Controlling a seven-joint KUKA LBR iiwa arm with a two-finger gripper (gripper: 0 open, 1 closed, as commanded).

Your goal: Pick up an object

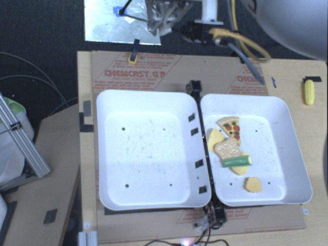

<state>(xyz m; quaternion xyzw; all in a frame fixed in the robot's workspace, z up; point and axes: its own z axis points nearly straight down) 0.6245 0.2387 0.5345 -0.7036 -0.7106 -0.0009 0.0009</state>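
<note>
Starting at your left, the left bin (146, 147) has nothing lying on its white floor beyond small dark marks, so there is nothing for you to go after on that side. Move across the black clips at the seam and you reach the right bin (274, 152), where all the candidates sit bunched near its left wall: a pizza slice (230, 127) at the top of the group, a tan cracker-like piece (226, 148) touching it from below, a green piece (237, 161) lying across a yellow wedge (240, 169), and a small tan nugget (252, 185) a little apart toward the front. Judged from how they lie, none of them has been lifted, so the pick has not begun and the whole approach, descent and grasp are left to do. The claw (163, 19) hangs at the top of the view, well back from both bins and above a shiny metal sheet (110, 14); you cannot tell from this angle how far apart its tips stand, and nothing is visible in its hold. Readable writing: the cardboard sheet (154, 70) under the bins on the counter carries red print that looks like "CHEMCAST GP", repeated at a slant beside the right bin, too cropped there to read. Out at the far right, a yellow marker-like item (309, 91) lies on the cardboard.
</note>
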